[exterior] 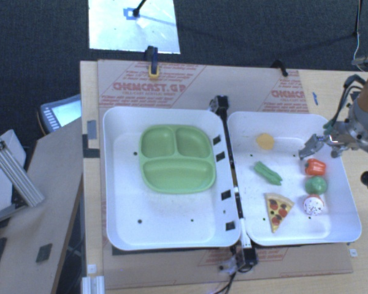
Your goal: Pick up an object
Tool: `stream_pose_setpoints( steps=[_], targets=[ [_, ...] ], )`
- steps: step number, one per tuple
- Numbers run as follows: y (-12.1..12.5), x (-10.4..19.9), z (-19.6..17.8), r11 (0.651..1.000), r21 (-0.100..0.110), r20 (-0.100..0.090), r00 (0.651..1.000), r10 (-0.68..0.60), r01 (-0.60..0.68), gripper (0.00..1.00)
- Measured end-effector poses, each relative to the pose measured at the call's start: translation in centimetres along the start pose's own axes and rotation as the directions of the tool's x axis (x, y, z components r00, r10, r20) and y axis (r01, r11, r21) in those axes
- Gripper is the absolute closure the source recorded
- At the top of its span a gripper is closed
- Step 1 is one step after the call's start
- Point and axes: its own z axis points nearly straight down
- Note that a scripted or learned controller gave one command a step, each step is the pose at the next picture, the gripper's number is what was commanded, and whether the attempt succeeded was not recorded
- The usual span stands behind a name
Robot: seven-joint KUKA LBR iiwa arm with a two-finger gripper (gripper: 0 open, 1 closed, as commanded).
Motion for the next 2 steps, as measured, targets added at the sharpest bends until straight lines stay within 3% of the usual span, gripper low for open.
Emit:
stream_pose_setpoints(
  steps=[1, 2],
  targets=[
    [0.2, -0.1, 6.2, 1.0, 0.0, 0.0, 1.0, 0.0, 0.0, 0.0],
    [0.3, -0.2, 8.7, 1.0, -0.007, 0.003, 1.0, 0.002, -0.002, 0.0]
  ],
)
